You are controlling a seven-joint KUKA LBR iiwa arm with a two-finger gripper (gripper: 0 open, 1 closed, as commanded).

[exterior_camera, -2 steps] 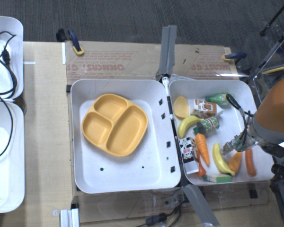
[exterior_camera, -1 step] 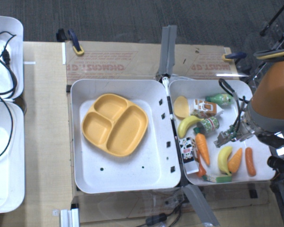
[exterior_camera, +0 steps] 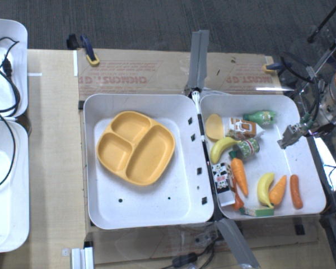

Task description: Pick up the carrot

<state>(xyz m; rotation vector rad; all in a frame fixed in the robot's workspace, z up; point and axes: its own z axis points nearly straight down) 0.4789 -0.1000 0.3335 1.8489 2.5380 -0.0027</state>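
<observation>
Carrot lies in the right bin, its lower end beside a milk carton, so I judge a careless descent could nudge the carton or pinch both. My gripper hovers near the bin's right wall; I cannot tell its finger state. Bare floor between offers room.

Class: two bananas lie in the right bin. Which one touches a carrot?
The lower banana; a short carrot lies against its right side. The upper banana touches none.
</observation>
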